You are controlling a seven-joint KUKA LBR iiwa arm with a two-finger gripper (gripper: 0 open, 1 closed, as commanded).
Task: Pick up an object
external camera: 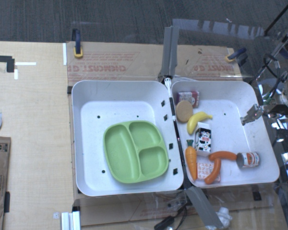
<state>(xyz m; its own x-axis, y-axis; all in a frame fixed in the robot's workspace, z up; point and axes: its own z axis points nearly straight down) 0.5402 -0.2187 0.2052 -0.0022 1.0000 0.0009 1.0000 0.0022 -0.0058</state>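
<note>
Quick status, reading from the left: wooden surface point(33, 104) w/ nothing I care about, then the left bin point(86, 87) w/ just a green divided plate point(134, 150) lying flat in it, too wide and flat for me imo, so skipping that. All the pickable stuff is in the right bin point(230, 128), mostly crowded along its left wall. There's a carrot point(191, 162) lying along that wall near the front corner, and further back a tan round disc point(184, 111) touching a red packet point(188, 98) in the back corner. Just right of the disc is a banana point(198, 120), then a small b&w carton point(203, 141) between banana and carrot. An orange sausage point(217, 163) is bent over a flat packet at the front. Further right there's a little can point(248, 159) on its side, touching the sausage's end but otherwise w/ free floor round it. My jaws are over the right side of that bin, near the right wall, back from the can. Tbh I can't tell how wide they're set from this angle, and I see no item in them. So I'd call this the approach step, nothing grabbed yet. Next move prob needs me to pick one target. The can looks best since it's closest and least crowded, though it might roll. I'd line up across its body, drop straight down, then close.
</note>
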